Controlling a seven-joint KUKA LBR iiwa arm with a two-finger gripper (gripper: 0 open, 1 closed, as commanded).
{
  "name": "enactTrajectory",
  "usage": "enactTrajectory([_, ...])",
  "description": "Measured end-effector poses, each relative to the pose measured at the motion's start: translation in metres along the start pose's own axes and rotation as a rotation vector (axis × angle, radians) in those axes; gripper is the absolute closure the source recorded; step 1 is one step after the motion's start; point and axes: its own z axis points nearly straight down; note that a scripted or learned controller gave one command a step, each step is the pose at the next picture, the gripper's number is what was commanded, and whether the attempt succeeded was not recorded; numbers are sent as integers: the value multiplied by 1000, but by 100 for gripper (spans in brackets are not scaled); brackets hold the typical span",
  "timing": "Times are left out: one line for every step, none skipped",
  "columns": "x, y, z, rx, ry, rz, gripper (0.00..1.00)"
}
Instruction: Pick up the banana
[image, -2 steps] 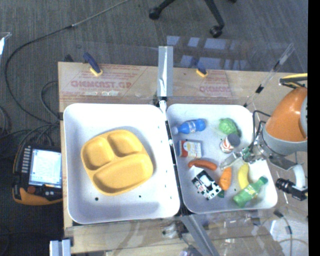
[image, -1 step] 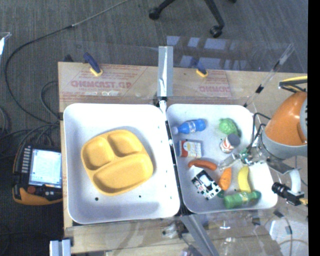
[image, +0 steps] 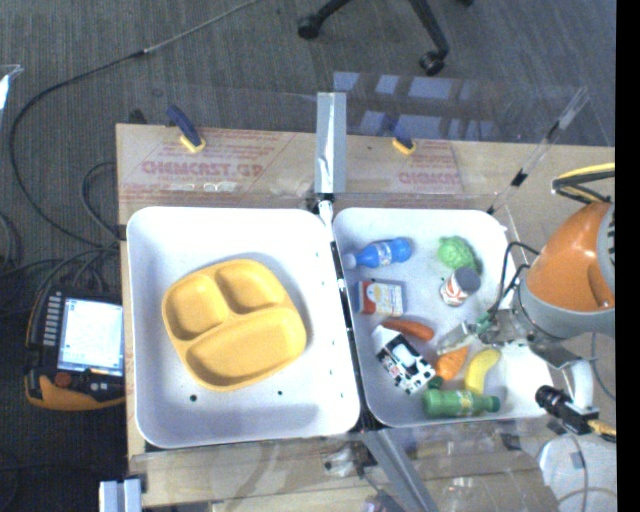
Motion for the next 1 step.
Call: enactTrajectory([0,2,-8,-1,1,-1,100])
